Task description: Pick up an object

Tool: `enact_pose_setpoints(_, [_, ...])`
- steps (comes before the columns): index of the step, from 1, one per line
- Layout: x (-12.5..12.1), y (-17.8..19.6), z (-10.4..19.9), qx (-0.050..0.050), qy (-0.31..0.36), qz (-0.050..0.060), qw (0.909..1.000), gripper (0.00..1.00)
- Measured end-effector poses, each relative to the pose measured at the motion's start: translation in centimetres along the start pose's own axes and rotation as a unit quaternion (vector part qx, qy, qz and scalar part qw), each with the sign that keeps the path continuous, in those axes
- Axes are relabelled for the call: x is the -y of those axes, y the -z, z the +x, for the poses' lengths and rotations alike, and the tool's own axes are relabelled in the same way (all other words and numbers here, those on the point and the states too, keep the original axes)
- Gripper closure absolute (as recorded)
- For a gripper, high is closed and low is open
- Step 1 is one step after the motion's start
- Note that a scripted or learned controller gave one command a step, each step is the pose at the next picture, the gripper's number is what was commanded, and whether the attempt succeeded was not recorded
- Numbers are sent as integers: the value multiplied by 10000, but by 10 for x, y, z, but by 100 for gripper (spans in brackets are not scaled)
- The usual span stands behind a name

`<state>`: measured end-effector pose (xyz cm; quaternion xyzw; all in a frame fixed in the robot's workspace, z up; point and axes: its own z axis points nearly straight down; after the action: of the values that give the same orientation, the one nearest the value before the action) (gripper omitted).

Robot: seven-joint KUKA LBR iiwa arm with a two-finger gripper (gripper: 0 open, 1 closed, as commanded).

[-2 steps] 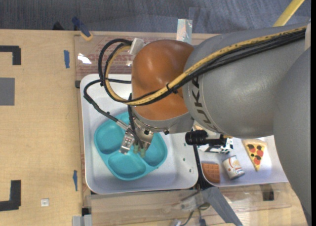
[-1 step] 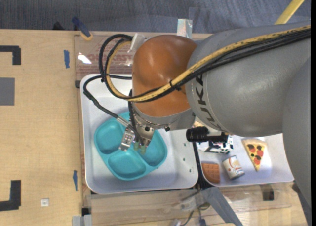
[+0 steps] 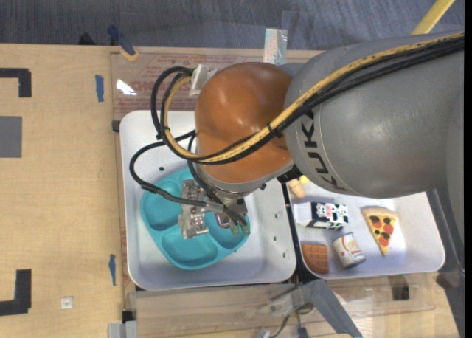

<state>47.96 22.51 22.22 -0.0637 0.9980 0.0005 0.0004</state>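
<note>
Camera view puts my end effector low in the left bin, directly over the teal sectioned plate; whether it is open or closed I cannot tell, my own wrist covers it. The risk I judge greatest: the plate is wide, smooth and shallow, so I may scrape a divider or slide off the rim and lift nothing. It might also tip against the bin wall. The plate looks like glossy plastic, rounded compartments, lying flat near the bin's front. The right bin carries a pizza slice toy.
</note>
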Motion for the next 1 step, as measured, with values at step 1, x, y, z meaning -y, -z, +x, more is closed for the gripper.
enact_pose_setpoints(1, [-1,12,-2,37,-3,-18,10000,100])
